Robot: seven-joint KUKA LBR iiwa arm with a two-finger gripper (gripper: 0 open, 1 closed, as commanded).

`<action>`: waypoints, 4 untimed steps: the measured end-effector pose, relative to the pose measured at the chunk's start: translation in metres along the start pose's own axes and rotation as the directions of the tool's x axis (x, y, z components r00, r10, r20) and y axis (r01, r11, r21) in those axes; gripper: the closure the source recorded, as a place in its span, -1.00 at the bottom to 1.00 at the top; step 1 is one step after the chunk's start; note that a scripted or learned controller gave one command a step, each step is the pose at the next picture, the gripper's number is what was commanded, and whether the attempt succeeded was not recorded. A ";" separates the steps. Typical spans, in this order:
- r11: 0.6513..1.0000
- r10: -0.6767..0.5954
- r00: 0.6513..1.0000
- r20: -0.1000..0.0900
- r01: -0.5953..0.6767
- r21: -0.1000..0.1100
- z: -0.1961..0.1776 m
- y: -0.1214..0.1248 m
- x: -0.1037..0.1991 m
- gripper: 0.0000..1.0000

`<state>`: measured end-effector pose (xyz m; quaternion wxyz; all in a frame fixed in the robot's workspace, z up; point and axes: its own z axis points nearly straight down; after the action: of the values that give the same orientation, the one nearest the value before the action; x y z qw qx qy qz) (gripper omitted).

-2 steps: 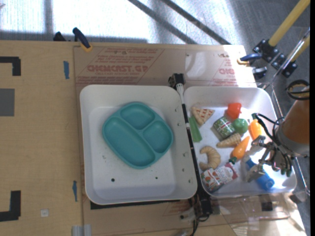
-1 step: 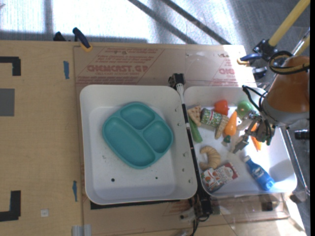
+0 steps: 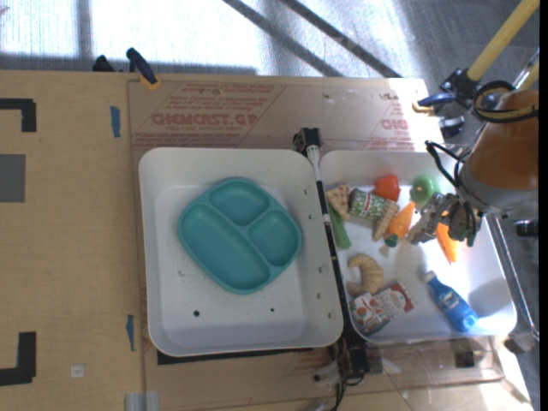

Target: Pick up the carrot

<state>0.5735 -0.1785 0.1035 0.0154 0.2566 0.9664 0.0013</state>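
One carrot lies just under the gripper in the right bin; whether the jaws are apart I cannot tell, so the grasp looks pending, needing closure then lift.

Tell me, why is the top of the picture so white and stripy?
In the camera view, strong light washes out the floor beyond the bench, crossed by dark diagonal shadow lines; the gripper and carrot look small and slightly blurry, while the teal plate is evenly lit.

- Flat brown cardboard sheet at the worktop's far edge: red print, mirrored, reads "CHEMCAST GP"; the smaller lines are illegible.
- The same red print near its right corner, too blurred to read.
- Labels on the small packets are unreadable.
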 end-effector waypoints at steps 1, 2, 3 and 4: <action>0.939 0.343 0.939 -0.014 -0.343 0.011 -0.095 0.035 0.035 1.00; 0.807 0.590 0.807 -0.013 -0.590 0.019 -0.082 0.103 0.057 1.00; 0.811 0.585 0.811 -0.023 -0.584 0.026 -0.085 0.171 0.107 1.00; 0.999 0.049 0.999 -0.015 -0.049 0.006 -0.124 0.142 0.063 1.00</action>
<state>0.5851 -0.0232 0.2272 0.0071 0.2804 0.9599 0.0009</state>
